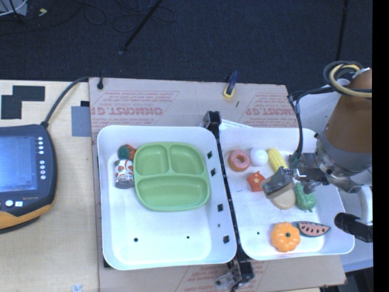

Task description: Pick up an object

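The right bin (255,236) holds several toy foods: a pink donut (238,159), a white egg (259,157), a yellow corn cob (277,159), a small red piece (256,180), a tan bread-like piece (283,198), a green broccoli (304,198), an orange pumpkin (285,236) and a watermelon slice (313,229). My gripper (279,182) reaches in from the right and hangs low over the tan piece, covering its upper edge. Whether it touches the piece is hidden from this angle.
The left bin (158,236) carries a green divided plate (171,176), with a small can (124,173) and a red-and-green toy (126,152) at its left. A divider rail (220,181) runs between the bins. A teach pendant (21,169) lies at far left.
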Controlling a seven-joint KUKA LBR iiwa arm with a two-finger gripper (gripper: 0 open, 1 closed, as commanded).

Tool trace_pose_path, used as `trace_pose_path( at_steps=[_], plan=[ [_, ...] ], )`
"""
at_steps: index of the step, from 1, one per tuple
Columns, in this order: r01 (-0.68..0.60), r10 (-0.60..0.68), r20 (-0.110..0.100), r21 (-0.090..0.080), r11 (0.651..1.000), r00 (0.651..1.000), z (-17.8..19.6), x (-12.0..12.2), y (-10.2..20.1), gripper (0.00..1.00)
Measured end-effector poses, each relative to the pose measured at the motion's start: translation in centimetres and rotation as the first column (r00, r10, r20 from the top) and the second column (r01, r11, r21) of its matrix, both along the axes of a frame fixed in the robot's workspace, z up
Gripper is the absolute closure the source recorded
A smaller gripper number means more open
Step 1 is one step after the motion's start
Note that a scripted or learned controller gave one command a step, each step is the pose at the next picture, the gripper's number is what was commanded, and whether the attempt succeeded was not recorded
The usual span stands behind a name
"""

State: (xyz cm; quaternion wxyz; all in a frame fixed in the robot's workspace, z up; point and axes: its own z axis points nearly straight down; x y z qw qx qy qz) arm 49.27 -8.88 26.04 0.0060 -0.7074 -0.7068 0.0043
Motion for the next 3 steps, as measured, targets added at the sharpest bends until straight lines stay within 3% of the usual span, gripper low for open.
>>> trace_pose_path(
  at_steps=[1, 3],
  plan=[
    [-0.002, 0.002, 0.009, -0.001, 1.000, 1.000, 0.5, 0.2, 0.0, 0.00],
    [-0.001, 0.001, 0.005, 0.000, 1.000, 1.000, -8.7, 0.9, 0.3, 0.00]
  ],
)
